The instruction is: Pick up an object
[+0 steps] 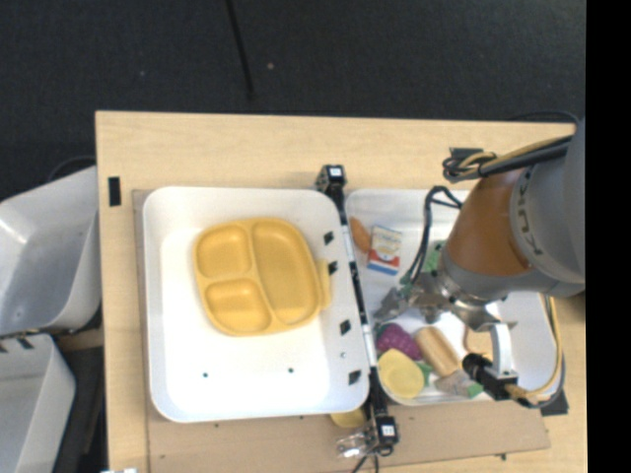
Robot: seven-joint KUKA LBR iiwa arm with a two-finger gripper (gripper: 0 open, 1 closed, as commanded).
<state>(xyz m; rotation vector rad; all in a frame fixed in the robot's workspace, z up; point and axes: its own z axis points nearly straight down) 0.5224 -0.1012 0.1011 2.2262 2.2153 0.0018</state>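
The right bin (394, 205) holds several small objects: a purple piece (396, 339), a tan cylinder (438, 351), a round yellow piece (399, 371), an orange piece (362, 235) and a white card with orange and blue print (385, 246). A bit of green (475, 388) peeks out at the bin's near edge. My gripper (426, 304) hangs low over the middle of this bin, just above the purple piece and the tan cylinder. The wrist with its orange band (485, 230) hides the gripper's tips.
In the left bin (177, 363) lies a yellow three-compartment tray (258, 274). Black clips (333, 177) run along the divider between the bins. A black cable (434, 227) loops beside the wrist. White containers (44, 264) stand off the bench at the left.
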